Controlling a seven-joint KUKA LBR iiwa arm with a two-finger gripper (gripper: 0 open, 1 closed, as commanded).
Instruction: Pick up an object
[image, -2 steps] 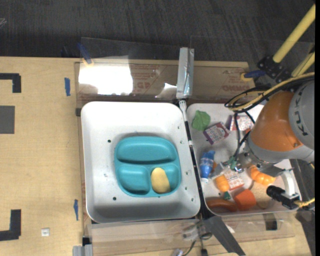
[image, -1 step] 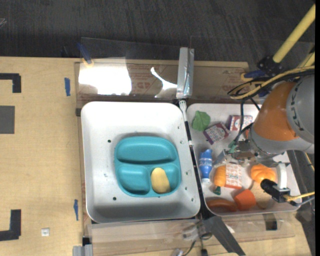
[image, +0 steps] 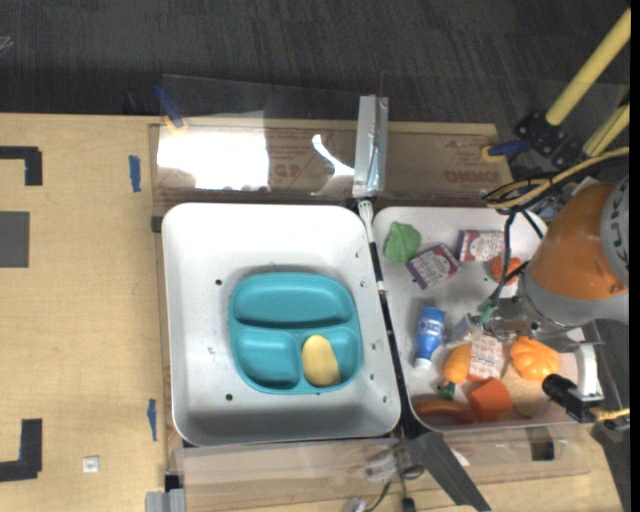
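Observation:
The right bin (image: 395, 300) holds a jumble of small items: a green lump (image: 402, 241), a purple packet (image: 432, 265), a maroon-and-white packet (image: 480, 245), a blue bottle (image: 429, 335), an orange fruit (image: 457, 364), a white-and-red packet (image: 485, 356), a red-orange block (image: 490, 398) and an orange pepper-like piece (image: 531, 358). My gripper (image: 492, 318) hangs low in this bin, just above the white-and-red packet and right of the blue bottle. The arm's orange band (image: 582, 255) covers the bin's right part.
The left bin (image: 190, 300) carries a teal divided tray (image: 293, 331) with a yellow oval object (image: 320, 360) in its lower right compartment. A clear plastic wall (image: 369, 145) stands behind both bins. Cables and a yellow pole (image: 590, 65) sit at the upper right.

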